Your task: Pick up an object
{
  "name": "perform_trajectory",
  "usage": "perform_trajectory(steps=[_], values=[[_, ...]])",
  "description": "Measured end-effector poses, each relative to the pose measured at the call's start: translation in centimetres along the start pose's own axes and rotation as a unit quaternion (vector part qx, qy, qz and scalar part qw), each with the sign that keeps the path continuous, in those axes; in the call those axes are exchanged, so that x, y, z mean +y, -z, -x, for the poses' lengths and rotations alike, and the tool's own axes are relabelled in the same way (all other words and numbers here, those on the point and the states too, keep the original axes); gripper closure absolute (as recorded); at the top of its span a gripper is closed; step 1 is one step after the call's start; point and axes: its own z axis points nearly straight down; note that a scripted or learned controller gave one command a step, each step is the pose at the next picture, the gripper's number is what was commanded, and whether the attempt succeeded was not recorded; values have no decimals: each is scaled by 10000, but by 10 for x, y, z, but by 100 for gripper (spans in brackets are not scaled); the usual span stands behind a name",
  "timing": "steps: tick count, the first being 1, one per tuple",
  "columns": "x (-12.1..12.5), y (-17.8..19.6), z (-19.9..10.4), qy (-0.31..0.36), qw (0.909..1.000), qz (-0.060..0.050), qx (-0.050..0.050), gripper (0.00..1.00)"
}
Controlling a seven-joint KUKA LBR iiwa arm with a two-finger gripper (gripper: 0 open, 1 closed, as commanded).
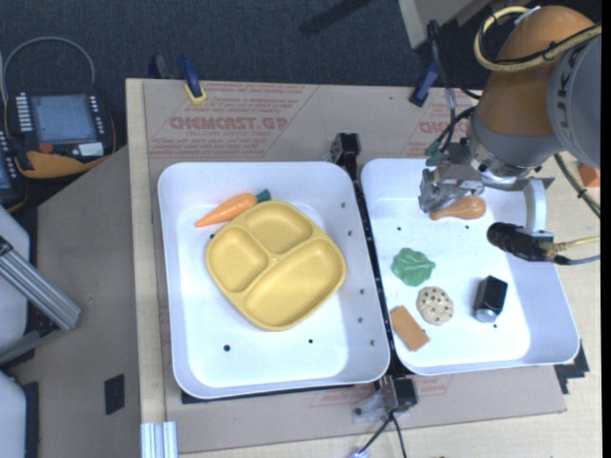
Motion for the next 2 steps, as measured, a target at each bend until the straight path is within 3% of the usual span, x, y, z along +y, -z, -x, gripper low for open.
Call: perform_trajectory(steps=[2], values=[[15, 8, -100, -6, 10000, 10, -7, 100]])
